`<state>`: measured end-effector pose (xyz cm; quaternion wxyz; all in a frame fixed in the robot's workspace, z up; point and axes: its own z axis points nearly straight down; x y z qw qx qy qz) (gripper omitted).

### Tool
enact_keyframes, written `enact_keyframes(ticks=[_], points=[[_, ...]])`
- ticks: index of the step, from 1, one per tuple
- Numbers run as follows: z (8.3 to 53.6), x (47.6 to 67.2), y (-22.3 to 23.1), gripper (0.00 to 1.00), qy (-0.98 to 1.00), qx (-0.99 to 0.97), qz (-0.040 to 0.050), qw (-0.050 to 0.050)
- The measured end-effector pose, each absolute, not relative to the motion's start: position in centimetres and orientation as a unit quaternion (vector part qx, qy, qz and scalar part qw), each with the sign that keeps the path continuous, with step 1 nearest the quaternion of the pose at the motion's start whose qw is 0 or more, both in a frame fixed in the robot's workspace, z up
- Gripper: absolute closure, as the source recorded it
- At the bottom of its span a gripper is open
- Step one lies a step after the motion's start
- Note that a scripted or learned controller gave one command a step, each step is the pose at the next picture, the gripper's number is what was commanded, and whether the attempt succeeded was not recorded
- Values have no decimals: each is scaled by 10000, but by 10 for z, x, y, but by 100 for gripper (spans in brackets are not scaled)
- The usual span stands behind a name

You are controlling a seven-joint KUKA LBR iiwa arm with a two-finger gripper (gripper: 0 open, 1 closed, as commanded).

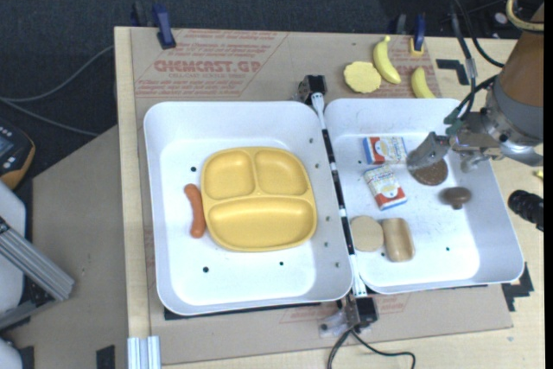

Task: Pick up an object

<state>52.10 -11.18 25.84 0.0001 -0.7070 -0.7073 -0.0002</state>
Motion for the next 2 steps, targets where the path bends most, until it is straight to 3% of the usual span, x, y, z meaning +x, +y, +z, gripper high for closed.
enact_keyframes(ticks=[1,2], points=[[168,549,-129,0,-7068,-7074,26,36],[80,553,-98,0,-7079,-7063,9,21]])
